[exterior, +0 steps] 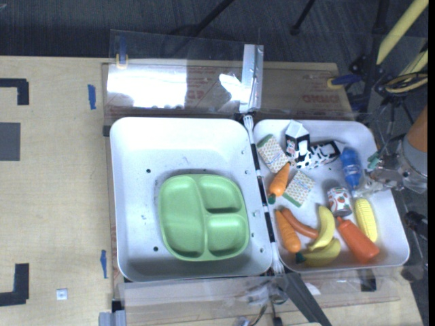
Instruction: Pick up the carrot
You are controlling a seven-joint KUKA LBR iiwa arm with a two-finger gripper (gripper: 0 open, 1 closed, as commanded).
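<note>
- The carrot [279, 180] lies in the right bin [391, 260], close to that bin's left wall, tilted with its green stub pointing down and left.
- A second, longer carrot-like piece [287, 231] lies lower in the same bin, also near the left wall; beside it runs a red sausage-shaped piece [300, 224].
- Two waffle-patterned wafers flank the upper carrot: one [272, 153] above it, one [299, 187] just to its right.
- A small black-and-white carton [296, 141] stands near the bin's back wall, and a black-and-white cow toy [318, 154] lies just beside it.
- A blue bottle [351, 168] lies to the right of the cow.
- Bananas [325, 235] curve across the lower middle of the bin; an orange-red bottle-shaped piece [357, 241] lies to their right, with a yellow corn cob [366, 219] above it.
- A small can-like item [338, 201] sits between the bananas and the blue bottle.
- The left bin [136, 148] holds a green divided plate [203, 216], flat in its lower middle.
- The tool [380, 175] is at the right bin's right rim, well apart from the carrot; whether it is released or clenched I cannot tell, and nothing is seen in it.
- Both bins rest on the pale wooden worktop [54, 182].
</note>
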